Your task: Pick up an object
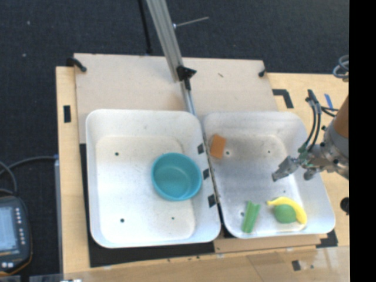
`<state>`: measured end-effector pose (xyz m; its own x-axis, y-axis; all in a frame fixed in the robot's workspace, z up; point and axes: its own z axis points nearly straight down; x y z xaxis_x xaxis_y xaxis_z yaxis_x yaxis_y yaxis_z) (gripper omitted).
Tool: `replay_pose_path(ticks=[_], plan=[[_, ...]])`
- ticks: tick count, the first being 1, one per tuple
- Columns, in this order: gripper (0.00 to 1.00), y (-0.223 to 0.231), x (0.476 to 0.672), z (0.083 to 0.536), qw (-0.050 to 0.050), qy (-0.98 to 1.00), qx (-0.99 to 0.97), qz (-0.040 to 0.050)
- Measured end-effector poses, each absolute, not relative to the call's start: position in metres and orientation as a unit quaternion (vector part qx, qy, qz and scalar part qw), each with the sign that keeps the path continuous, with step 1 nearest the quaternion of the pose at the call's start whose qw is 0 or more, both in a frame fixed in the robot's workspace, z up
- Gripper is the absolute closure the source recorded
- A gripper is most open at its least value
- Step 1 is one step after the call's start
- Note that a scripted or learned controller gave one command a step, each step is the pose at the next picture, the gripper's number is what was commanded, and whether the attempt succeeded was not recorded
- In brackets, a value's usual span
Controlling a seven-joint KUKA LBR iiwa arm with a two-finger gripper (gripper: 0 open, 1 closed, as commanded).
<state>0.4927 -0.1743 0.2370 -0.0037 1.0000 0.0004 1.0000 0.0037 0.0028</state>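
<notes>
— So, what do we count on the desk [247,263]?

— We count two white bins: the left bin [103,157] and the right bin [258,128], side by side. In the left one we see one teal bowl [176,177], upright, toward its right side. In the right one we count four small things: one orange block [217,146] by the left wall, one green stick [251,217] near the front edge, one green ball [285,214], and one yellow banana [295,207] curving around that ball and touching it.

— And where do we find the pincer [288,170]?

— We see it over the right part of the right bin, reaching in from the right. Its fingers look spread apart, with nothing between them. The ball and banana lie just in front of it, nearer the front edge; the stick is to their left. The orange block sits well apart, across the bin.
</notes>
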Motion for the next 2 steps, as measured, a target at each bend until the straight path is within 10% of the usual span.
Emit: replay_pose_path(ticks=[2], plan=[[0.00, -0.174, 0.494, 0.195, 0.000, 0.707, 0.707, -0.0011]])
